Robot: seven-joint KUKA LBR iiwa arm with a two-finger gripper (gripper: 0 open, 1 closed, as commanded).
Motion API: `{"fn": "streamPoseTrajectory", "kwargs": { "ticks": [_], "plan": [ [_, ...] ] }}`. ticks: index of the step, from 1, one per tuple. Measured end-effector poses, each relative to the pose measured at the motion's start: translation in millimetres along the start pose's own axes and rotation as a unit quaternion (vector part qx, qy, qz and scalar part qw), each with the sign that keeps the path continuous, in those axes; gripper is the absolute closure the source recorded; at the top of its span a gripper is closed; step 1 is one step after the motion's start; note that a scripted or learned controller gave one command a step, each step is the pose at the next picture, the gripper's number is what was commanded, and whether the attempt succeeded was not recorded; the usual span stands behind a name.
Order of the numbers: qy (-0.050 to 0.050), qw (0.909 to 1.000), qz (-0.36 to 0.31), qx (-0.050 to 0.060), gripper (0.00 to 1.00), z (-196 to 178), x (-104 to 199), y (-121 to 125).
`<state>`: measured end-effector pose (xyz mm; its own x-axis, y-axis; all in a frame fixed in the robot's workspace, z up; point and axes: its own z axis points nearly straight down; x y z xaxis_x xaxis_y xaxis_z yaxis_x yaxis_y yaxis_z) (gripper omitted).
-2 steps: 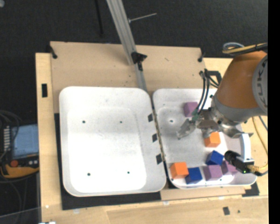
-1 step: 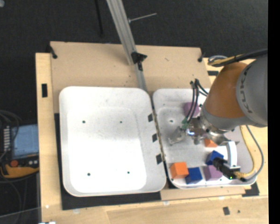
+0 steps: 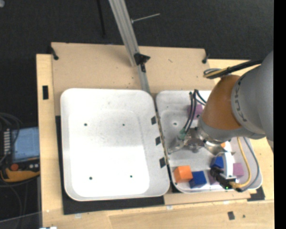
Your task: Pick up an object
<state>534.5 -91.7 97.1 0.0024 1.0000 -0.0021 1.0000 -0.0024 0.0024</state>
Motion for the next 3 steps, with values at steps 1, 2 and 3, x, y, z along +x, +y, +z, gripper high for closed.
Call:
{"fn": "streamPoseTrajectory", "kwargs": {
  "ticks": [1, 2, 3],
  "plan": [
    [0.001, 1.0, 0.004, -0.002, 1.0, -12, -1, 1],
    [0.0, 1.0, -0.003, -0.003, 1.0, -76, 0, 5],
    [0.001, 1.0, -0.003, -0.001, 1.0, -106, -1, 7]
  ]
}}
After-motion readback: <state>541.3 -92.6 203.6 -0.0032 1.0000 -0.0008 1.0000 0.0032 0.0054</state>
